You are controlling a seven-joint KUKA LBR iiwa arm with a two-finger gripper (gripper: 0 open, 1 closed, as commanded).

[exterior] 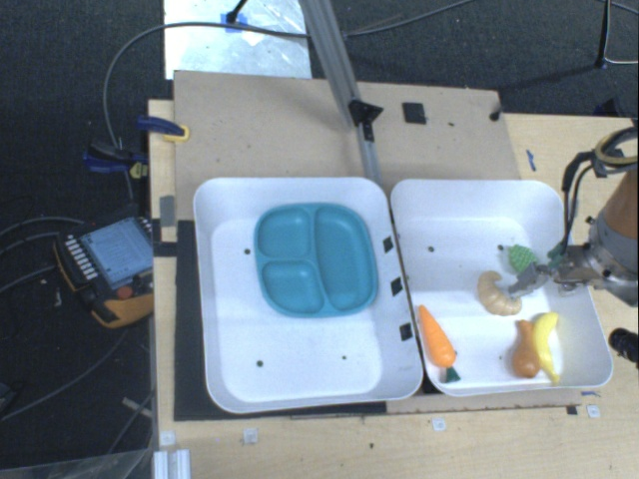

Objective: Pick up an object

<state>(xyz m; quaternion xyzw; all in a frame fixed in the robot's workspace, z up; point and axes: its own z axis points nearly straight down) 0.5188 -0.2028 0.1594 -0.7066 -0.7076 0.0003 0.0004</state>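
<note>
Nearest you lies the carrot (435, 338); your hand (523, 281) sits just right of the beige pastry (495, 293), whether gripping, you cannot tell

Dark carpet floor (60, 58) surrounds a tan board bench (300, 118), with black cables (40, 267) trailing across it. A bright reflective sheet (240, 28) lies at the top (possibly foil or plastic). Blue and yellow clamps (150, 138) grip the bench's left edge.
</note>
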